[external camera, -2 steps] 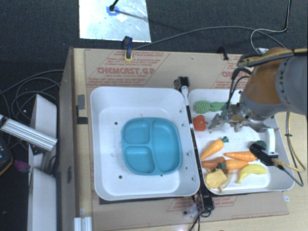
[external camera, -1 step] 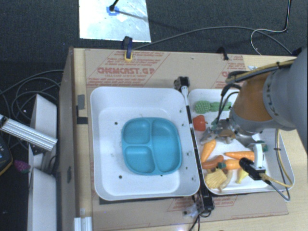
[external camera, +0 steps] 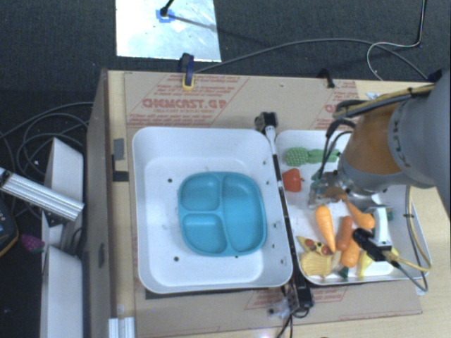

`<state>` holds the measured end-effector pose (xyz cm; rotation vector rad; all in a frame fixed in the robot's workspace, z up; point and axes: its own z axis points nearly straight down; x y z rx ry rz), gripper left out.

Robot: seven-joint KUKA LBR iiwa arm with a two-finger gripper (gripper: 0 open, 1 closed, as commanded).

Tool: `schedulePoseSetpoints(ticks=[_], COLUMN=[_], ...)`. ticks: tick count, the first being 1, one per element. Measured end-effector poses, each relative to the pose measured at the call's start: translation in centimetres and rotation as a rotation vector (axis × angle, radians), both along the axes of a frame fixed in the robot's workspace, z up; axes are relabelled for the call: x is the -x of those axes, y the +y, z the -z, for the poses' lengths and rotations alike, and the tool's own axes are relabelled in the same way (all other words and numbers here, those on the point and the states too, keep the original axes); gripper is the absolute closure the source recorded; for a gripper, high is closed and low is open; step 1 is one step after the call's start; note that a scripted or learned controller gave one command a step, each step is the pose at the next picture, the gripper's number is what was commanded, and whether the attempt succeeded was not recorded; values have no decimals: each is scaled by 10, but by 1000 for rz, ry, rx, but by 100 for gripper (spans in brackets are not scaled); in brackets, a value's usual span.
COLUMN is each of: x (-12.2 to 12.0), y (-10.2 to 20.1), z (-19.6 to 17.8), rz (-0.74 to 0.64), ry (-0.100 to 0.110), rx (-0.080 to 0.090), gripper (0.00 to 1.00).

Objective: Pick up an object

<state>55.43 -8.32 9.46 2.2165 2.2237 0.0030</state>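
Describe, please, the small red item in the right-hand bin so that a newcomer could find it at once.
Start at the right bin, the one crowded with toy food beside the bin holding the blue divided plate. Along its left wall, just below the bumpy green piece, sits the red item. It is the bin's lone red thing; the carrots nearby are orange and long.

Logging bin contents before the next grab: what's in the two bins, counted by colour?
Blue: 1, divided plate
Green: 1, bumpy toy
Red: 1, small toy
Orange: 3, carrot-like pieces
Yellow: 1, toy
Total: 7 visible; the arm may hide more.
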Motion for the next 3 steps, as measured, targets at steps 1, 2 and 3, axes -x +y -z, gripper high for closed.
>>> schedulePoseSetpoints(ticks=[1, 2, 3], x=[-33, -31, -28], y=[55, 63, 100], z=[-91, -119, -167], rz=[-2, -1, -2], ry=[-2, 0, 0], rx=[-1, 0, -1], gripper=[100, 100, 100])
